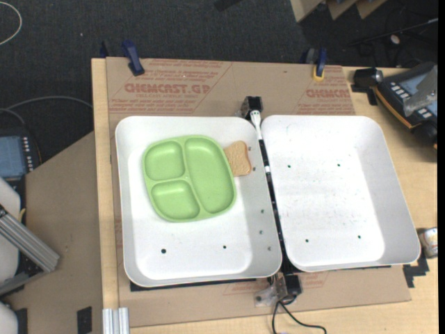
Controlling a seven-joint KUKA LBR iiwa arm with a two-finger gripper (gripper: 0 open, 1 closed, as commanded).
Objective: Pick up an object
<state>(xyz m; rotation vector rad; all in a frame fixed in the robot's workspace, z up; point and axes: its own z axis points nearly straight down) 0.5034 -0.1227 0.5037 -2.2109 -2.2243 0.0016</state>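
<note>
A green three-compartment plate (188, 178) lies in the upper half of the left white bin (188, 256). A small tan cracker-like piece (239, 158) rests against the plate's right rim, close to the bin's right wall.
The right white bin (334, 193) lies beside the left one on a cardboard-covered bench (174, 82). Blue and yellow clamps (132, 56) hold the cardboard's far edge. A black device (407, 96) sits at the far right. Cables trail at the front edge.
</note>
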